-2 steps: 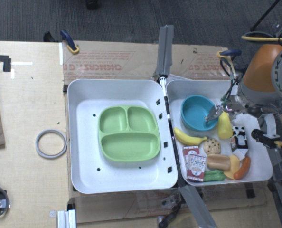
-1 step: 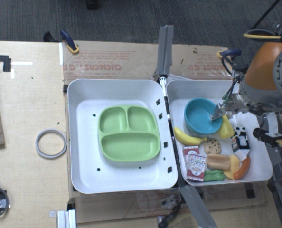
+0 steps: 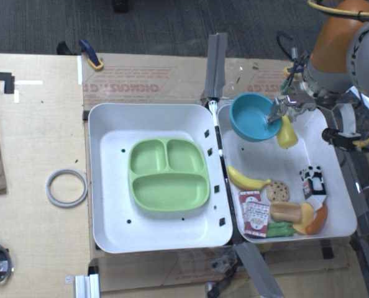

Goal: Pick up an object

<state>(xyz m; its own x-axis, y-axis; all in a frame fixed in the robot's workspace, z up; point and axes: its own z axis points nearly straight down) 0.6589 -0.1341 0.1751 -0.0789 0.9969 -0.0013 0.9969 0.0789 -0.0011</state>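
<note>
arm (image 3: 343, 39) — reaching in from right | fingers (image 3: 276, 112) — pointing down-left, closed

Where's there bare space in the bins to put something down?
Free: left bin floor around the green plate; right bin middle, between blue bowl and banana. Crowded: its near end, with cookie and packet.

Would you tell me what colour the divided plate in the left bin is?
Light green; the divided plate shows plainly in the camera view.

Robot lab: bench (image 3: 35, 141), white bins (image 3: 104, 185), toy food (image 3: 248, 180).
</note>
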